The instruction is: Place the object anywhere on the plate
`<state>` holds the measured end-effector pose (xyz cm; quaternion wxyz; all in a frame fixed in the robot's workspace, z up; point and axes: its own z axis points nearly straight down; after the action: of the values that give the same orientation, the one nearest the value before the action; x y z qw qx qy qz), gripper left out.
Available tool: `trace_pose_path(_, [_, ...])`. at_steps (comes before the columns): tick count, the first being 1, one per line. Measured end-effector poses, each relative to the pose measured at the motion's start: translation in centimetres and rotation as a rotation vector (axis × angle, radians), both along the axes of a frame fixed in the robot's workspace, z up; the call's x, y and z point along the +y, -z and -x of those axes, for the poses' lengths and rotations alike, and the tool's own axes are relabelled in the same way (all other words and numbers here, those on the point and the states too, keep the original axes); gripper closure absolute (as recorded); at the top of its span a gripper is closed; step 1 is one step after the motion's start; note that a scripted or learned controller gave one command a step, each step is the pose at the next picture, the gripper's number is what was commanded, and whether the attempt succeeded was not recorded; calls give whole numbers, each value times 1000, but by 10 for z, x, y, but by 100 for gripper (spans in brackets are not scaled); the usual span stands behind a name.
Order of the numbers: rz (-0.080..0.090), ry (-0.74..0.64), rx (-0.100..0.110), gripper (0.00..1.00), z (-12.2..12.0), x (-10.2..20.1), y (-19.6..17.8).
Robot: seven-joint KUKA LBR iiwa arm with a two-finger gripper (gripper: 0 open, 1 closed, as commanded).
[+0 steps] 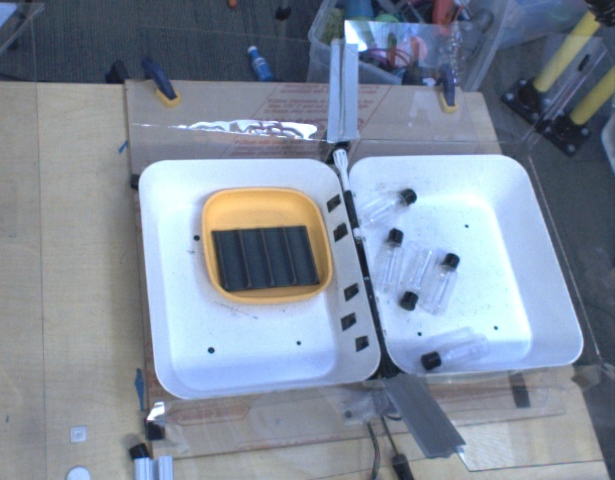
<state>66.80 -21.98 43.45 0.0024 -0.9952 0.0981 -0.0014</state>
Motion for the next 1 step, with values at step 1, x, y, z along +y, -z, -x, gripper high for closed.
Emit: trace_pose_path(1, [0,-1,0,100,0,0,0])
